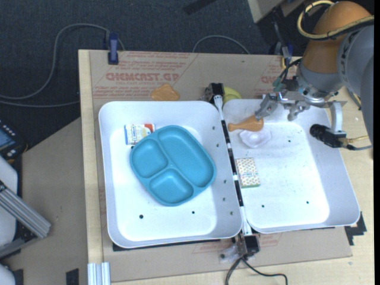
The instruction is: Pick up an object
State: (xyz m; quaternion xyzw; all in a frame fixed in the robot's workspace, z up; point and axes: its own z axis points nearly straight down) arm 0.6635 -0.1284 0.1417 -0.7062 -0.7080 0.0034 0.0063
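Observation:
My gripper (279, 108) hangs over the far end of the right bin (320, 177), fingers spread and nothing between them. Its left finger (265, 106) ends just right of a tan drumstick-shaped toy (246, 124) lying near the bin's far left corner. Just in front of that toy rests a small clear plastic piece (254, 138). A patterned packet (247, 172) lies against the bin's left wall. In the left bin (119, 206) a blue divided plate (172, 164) sits in the middle, with a small white card with colours (138, 132) at its far left.
Behind the bins on the cardboard lie an orange piece (165, 92) and a yellow-green object (231, 94) beside a black clip. The arm's grey body and orange band (332, 34) rise at the upper right, with a black cable (326, 135) hanging by the right bin's far edge.

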